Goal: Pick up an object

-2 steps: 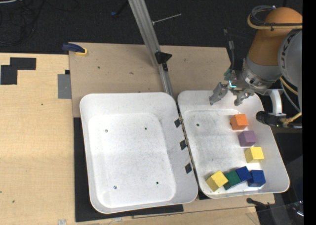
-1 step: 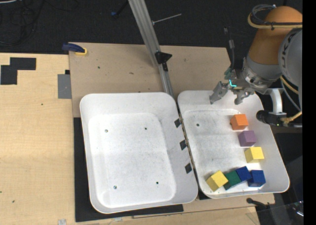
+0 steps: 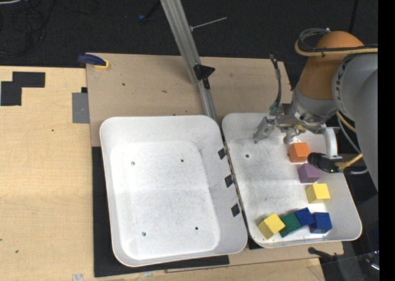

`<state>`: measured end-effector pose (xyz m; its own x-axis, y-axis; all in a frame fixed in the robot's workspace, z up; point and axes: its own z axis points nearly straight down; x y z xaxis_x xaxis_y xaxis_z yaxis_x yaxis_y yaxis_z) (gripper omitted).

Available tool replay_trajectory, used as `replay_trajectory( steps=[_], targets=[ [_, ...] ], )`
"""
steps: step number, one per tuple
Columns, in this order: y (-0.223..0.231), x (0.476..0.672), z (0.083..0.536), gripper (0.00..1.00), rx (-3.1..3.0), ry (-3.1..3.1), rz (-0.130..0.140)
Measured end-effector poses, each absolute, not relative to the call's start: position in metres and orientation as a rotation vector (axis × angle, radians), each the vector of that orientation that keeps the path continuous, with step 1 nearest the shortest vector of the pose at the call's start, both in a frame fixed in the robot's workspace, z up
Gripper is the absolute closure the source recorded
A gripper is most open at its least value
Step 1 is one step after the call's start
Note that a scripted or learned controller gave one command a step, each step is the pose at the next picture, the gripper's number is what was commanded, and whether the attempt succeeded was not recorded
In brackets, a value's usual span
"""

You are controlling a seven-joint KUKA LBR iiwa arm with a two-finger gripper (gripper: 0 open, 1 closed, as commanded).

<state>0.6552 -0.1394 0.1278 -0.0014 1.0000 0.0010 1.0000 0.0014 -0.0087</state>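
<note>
Several small blocks lie in the right bin [image 3: 259,175]. An orange cube [image 3: 299,151] sits near the bin's far right, with a purple block [image 3: 308,172] and a yellow cube [image 3: 318,192] in a line below it. Along the front edge lie another yellow block [image 3: 270,225], a green block [image 3: 289,223] and two blue cubes [image 3: 303,216] [image 3: 320,222]. My gripper [image 3: 278,130] hovers over the bin's far part, just up and left of the orange cube. It stands open with nothing between its fingers.
The left bin [image 3: 117,150] lies beside the right one, with black clips [image 3: 227,180] along their shared edge. A slanted metal rail [image 3: 185,39] rises behind the bins. The grey arm with its orange band [image 3: 327,57] fills the upper right.
</note>
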Motion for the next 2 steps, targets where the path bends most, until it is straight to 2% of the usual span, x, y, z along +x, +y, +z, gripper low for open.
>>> replay_trajectory(
  steps=[1, 2],
  targets=[
    [-0.138, 0.655, 0.089, 0.00, -2.217, -2.223, 0.003],
    [-0.138, 0.655, 0.100, 1.00, -2.217, -2.223, 0.004]
  ],
)
